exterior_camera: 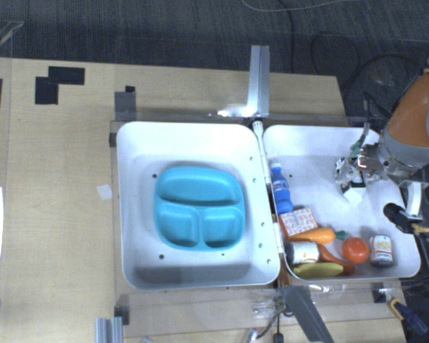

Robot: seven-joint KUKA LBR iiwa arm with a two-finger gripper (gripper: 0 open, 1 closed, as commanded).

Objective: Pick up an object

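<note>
arm (418, 116) cut off at right edge, pincer (352, 174) fingers too small to tell

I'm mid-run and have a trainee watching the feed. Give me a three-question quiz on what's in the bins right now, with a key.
1. True or false: the blue divided tray lies in the left bin.
2. Which item lies along the right bin's left wall? A) blue bottle B) small can C) tomato
3. Fill in: the tool hangs over the right bin's ____ part, away from the pile of items at its near edge.

Key: 1 true. 2 A, the blue bottle; the small can and tomato sit near the front right. 3 upper right (far).
</note>
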